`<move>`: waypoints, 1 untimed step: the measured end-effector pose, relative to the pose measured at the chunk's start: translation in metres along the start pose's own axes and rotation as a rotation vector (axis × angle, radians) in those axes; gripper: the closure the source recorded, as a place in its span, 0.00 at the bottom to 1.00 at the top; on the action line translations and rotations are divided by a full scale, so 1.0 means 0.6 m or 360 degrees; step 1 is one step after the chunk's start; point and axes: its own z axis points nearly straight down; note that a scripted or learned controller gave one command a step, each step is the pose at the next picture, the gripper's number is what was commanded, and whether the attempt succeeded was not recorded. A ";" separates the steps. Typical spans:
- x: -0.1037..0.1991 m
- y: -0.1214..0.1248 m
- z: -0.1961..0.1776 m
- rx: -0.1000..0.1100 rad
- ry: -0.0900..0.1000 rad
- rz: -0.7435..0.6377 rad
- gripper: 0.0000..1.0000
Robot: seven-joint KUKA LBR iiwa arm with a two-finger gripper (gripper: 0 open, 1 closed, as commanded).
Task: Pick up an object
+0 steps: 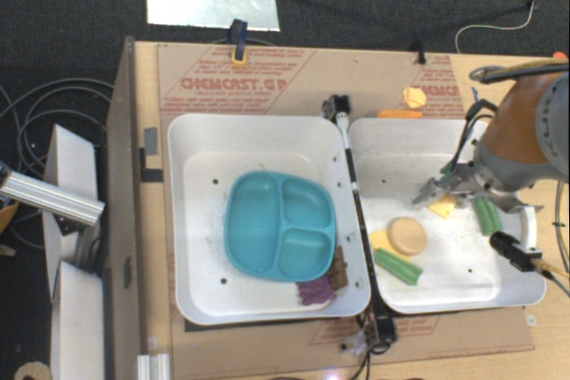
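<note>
**Arm low over the right bin**

The arm [525, 133] reaches in from the right, wrist bent down into the right bin [401, 147]. Its claw [443, 189] hangs just above a yellow wedge [442, 209]; whether it is released or clenched, I cannot tell. A tan disc [408, 235] lies nearby.

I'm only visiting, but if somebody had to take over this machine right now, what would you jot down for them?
Claw: low in the right bin, at a small yellow piece. Whether it grips anything can't be made out.
Right bin: a round tan piece lying on a flat yellow piece, a green stick in front of them, another green piece under the arm.
Left bin: a teal divided plate, with purple and brown bits at its near edge.
Done: nothing visibly lifted.
Left: get one object up out of a bin.
</note>
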 end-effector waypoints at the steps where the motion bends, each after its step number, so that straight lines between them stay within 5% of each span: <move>1: -0.003 -0.003 -0.018 0.0002 0.0000 0.0005 1.00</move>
